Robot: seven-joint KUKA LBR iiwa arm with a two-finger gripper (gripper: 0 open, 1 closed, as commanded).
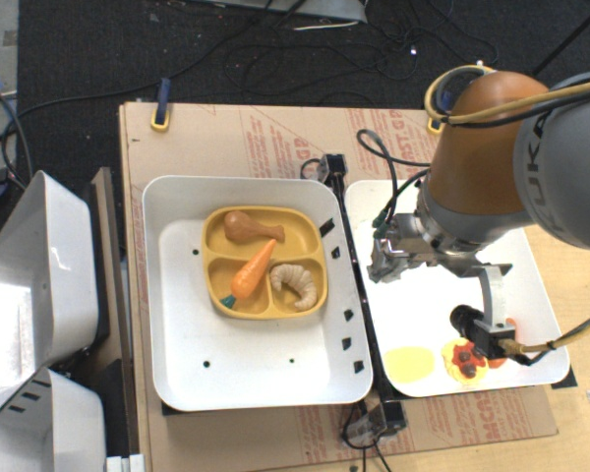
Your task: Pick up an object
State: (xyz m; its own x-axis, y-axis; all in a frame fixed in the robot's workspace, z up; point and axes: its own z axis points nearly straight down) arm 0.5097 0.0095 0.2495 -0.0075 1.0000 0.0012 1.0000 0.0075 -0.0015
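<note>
Over right bin [533, 288]: gripper [385, 258] | left bin [177, 298]: plate [209, 264], carrot [254, 269], drumstick [253, 227]

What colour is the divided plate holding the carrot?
Yellow; the divided plate shows best in the camera view.

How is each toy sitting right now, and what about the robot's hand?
Yellow plate: flat in the left bin, one toy in each section.
Drumstick: lying in the far section.
Carrot: lying slanted in the near-left section.
Shrimp: curled in the near-right section.
Yellow disc: flat in the right bin.
Orange-red toy: beside the disc, partly hidden.
Gripper: over the right bin, apart from both toys there.
</note>
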